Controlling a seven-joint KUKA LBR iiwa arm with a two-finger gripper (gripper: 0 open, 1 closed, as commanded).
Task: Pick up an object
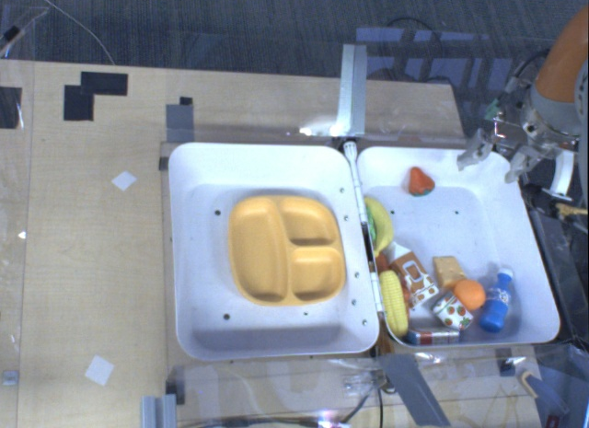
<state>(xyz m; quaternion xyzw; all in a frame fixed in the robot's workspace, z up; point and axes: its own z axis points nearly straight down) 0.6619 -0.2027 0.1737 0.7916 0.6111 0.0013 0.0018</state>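
Most clutter hugs the right bin's (529, 233) near edge, gripper (495, 161) above the far rim.

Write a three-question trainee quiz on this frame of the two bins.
1. True or false: the yellow divided tray lies in the left bin.
2. Which object lies alone near the right bin's far wall? A) blue bottle B) red strawberry toy C) corn cob
3. Fill in: the gripper hovers over the right bin's far ____ corner.

Key: 1 true; 2 B; 3 right.
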